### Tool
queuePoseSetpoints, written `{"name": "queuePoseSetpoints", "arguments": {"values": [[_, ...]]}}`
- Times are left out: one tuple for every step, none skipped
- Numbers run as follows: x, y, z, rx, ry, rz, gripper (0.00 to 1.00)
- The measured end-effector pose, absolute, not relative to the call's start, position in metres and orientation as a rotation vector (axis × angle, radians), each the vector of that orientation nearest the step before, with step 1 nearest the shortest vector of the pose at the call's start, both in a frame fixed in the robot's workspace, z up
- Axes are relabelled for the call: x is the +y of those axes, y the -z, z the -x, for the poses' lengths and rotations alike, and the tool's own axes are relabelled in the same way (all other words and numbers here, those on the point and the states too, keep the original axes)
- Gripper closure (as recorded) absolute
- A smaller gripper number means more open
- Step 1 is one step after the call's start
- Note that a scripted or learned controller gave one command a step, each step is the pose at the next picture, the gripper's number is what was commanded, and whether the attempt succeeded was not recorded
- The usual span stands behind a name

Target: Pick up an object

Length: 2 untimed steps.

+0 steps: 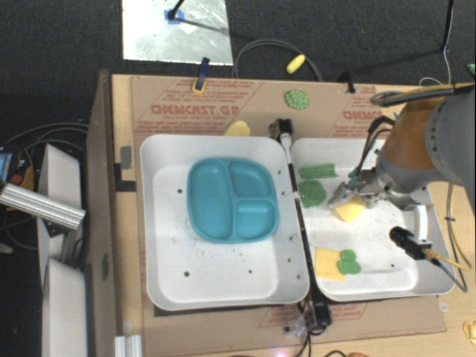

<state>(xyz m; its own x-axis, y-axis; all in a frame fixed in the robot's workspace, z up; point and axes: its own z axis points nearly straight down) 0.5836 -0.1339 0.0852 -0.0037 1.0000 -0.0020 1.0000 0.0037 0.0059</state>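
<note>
Left bin (165,262): shallow, white, on L half of bench; one blue plate (232,199) at ctr, lying flat, split into three compartments, nothing visible in them.

Right bin (383,255): same make, set just beside L bin, walls touching along the middle; five small items inside.

Right bin, far side: green bar (316,172) near the dividing wall, lying flat; green disc (312,193) just beside it on the near side, close to touching.

Right bin, ctr: yellow lump (349,212), right of the disc, apart from it.

Right bin, near side: yellow slab (328,263), flat, w/ a green floret (348,262) at its R edge, overlapping it.

Task item: yellow lump, pale yellow, rounded, wedge-like, smooth, no markings; top edge partly covered by the tool.

Gripper (355,193): low in R bin, directly over the far edge of the yellow lump; contact w/ it not clear.

Gripper state: cannot tell whether apart or together, angle and blur hiding it; no grasp confirmed.

Arm (424,143): grey w/ orange band, reaching in from the R over the bin's far corner.

Outside the bins: brown board (178,110) w/ red print behind both; yellow piece (238,129) against L bin's far rim; green dotted round (297,99) further back on the board.
</note>
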Motion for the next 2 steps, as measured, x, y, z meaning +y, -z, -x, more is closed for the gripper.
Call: {"name": "queuePoseSetpoints", "arguments": {"values": [[-0.133,-0.096,-0.583,2.223,-0.006,-2.213,1.0],[-0.074,-0.191,-0.611,2.228,-0.014,-2.203,1.0]]}}
